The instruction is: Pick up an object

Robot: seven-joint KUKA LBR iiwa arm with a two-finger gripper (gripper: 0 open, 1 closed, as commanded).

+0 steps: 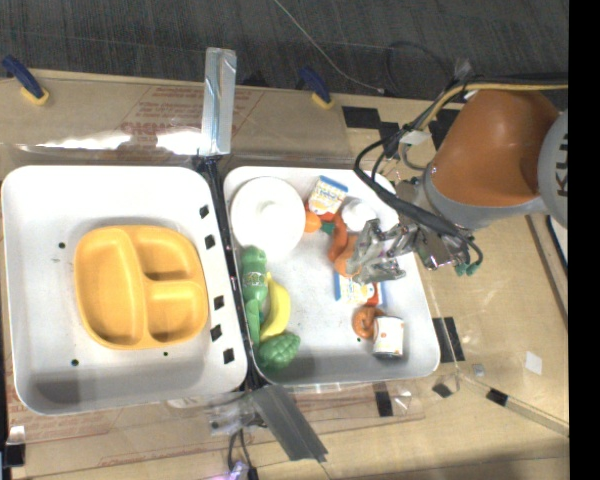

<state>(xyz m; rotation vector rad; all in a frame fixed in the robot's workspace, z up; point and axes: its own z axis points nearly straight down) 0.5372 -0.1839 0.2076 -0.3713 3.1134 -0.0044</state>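
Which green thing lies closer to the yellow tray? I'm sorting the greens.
The long green piece by the right bin's left wall, beside the banana. The leafy green one sits below it, farther from the tray.

A robot lab: taped bench (500, 358), clamped bins (110, 388), trailing cables (280, 13).

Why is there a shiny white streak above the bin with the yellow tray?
In the camera view, light glares off the clear plastic sheet and the silver tape; the yellow divided tray stays sharp, while the gripper looks a little blurry and the left bin has soft shadows.
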